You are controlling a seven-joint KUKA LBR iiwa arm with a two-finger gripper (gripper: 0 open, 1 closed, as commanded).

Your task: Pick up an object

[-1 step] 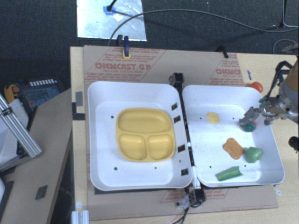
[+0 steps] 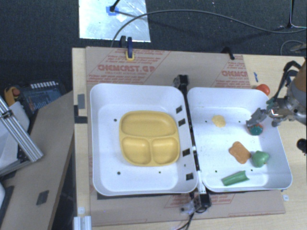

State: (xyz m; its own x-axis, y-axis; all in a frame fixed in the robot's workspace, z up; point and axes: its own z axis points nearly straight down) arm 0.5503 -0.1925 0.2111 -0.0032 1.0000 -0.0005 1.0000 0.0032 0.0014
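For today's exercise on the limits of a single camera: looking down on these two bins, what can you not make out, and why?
- Gripper, camera view: too small and dark to tell its finger state or whether it grips the teal object beneath it.
- Teal object: partly covered by the gripper, so its shape is unclear.
- Arm: cut off by the right edge.
- Red-orange object beyond the right bin: partly hidden by its rim.

Two shallow white bins sit side by side, the left bin carrying one yellow three-compartment tray. The right bin has five small items: one pale yellow piece, one orange piece, one green lump, one long green piece and one teal ball (partly hidden by the gripper). One arm on the job.
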